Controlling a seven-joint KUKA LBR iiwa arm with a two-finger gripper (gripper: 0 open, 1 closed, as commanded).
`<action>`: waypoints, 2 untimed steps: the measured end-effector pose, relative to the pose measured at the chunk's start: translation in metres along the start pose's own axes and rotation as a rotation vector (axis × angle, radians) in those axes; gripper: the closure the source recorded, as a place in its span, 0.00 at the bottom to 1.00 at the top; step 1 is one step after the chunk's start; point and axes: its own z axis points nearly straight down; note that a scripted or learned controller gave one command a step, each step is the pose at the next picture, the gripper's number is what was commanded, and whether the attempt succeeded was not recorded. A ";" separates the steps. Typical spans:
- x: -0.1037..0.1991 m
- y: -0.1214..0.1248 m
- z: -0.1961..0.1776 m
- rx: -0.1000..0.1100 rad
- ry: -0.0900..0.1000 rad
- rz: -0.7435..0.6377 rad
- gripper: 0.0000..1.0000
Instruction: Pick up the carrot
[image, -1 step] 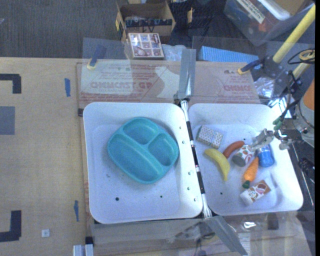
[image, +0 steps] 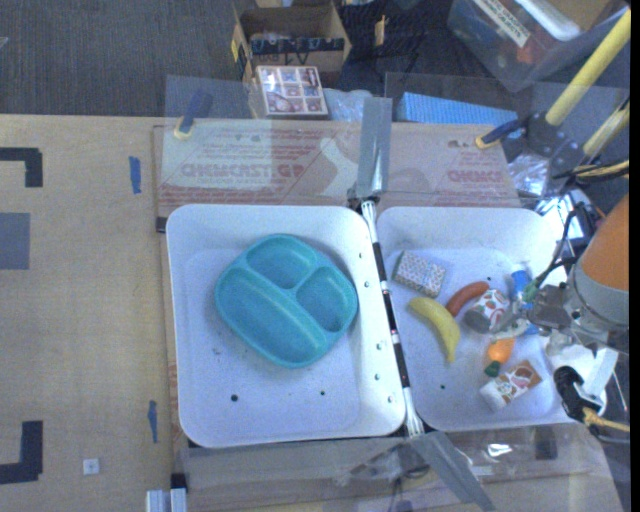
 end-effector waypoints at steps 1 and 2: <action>0.012 0.018 0.040 -0.005 -0.001 -0.379 0.00; 0.012 0.020 0.029 -0.011 -0.002 -0.377 1.00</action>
